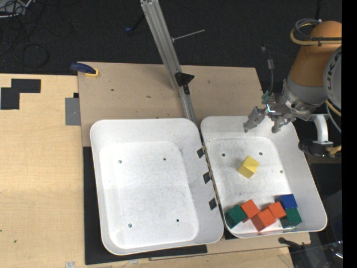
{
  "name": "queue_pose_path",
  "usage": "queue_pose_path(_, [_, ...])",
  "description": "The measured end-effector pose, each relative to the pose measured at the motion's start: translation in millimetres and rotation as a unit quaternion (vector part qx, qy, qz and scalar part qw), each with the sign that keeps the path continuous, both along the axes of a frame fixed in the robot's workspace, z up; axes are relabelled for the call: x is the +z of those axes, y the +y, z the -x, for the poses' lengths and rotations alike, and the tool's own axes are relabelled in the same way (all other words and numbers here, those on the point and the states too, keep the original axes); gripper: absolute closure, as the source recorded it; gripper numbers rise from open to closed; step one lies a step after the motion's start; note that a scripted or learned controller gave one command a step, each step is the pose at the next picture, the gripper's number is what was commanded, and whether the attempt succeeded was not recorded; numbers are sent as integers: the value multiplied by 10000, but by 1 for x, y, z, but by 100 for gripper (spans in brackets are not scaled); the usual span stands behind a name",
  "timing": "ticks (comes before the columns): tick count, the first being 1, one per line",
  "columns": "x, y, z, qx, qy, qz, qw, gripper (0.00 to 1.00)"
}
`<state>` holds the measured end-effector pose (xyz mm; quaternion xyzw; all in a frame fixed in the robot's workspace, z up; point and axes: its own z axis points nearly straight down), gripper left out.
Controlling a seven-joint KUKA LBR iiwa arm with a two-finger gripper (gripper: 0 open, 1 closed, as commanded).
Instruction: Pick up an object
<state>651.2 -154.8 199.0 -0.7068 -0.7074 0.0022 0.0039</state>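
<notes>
The table [39, 166] is pale wood with a plain brown board [134, 91] laid over its middle; a black mat [87, 205] shows under the bins' near and left edges. Two shallow white bins sit side by side on it, touching along their inner rims, where three small black clips [206, 177] stand in a row.

Left bin [106, 149]: white floor with a few small dark dots.

Right bin [304, 175]: a cluster of blocks lies against the near wall. From left to right: a green block [236, 215], an orange block [250, 208] touching it, a larger orange block [266, 216], a blue block [287, 201] and a second green block [290, 219] at the right end. A yellow block [248, 166] lies alone near the middle of the bin floor, tilted, well apart from the cluster.

The gripper [265, 121] hangs over the far rim of the right bin, beyond the yellow block and apart from it. Its two fingers [252, 119] are spread with nothing between them. The arm [312, 66] rises behind it at the right.

Farther back, a slanted metal rail [165, 49] leans up from between the bins' far corners. A small blue and yellow clamp [85, 68] lies at the board's far left corner. Beyond the table, the floor is dark with loose cables [22, 52].
</notes>
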Motion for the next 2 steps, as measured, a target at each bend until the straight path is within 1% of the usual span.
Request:
queue_pose_path(1, [3, 0, -1, 17, -22, 11, 10000, 0])
queue_pose_path(2, [-59, 5, -6, 20, 3, 4, 10000, 0])
